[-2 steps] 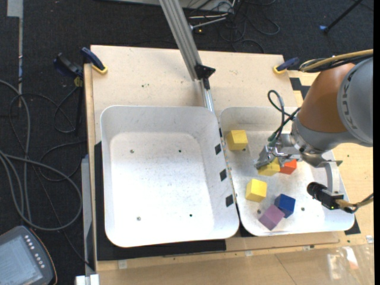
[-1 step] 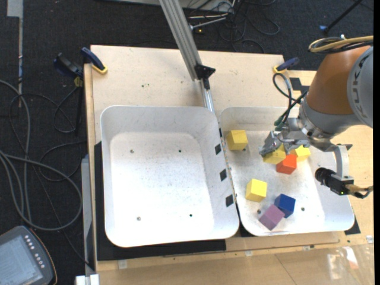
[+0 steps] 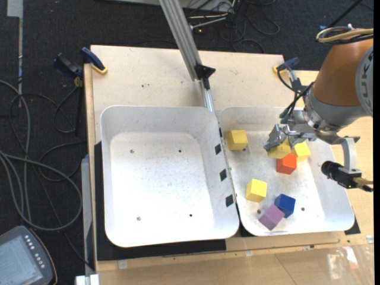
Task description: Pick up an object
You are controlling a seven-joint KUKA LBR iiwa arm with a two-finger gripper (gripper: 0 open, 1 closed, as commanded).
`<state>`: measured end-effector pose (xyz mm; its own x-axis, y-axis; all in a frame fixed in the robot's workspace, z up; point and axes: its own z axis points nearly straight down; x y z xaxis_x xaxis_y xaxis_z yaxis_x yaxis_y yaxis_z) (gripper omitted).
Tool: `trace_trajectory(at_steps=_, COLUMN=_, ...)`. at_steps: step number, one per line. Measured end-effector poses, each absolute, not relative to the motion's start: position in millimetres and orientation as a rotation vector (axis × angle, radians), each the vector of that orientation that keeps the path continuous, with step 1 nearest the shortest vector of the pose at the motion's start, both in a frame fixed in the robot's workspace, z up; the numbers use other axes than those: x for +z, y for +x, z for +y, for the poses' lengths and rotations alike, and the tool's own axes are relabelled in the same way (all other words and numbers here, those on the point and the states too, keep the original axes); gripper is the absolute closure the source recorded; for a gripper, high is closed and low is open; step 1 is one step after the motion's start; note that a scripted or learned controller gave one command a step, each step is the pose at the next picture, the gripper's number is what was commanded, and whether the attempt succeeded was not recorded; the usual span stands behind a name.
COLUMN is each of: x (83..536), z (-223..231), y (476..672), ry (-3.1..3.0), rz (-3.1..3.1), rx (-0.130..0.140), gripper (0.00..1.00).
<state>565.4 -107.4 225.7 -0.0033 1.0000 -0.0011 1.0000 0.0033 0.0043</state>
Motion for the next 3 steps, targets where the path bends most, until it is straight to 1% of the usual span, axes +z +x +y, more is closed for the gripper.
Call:
trace_trajectory(at_steps=1, x=229, z=-57, y=569.1, ry=2.212, rz=2.231, rx=0.003, gripper=1.00)
trace_trajectory(at_steps=2, x=240, z=-4, y=584.0, ry=2.211, rz=2.231, rx=0.004, gripper=1.00)
trace_trajectory(at_steps=3, x=230, z=43, y=602.9, ry=2.213, rz=2.230, rx=0.002, gripper=1.00)
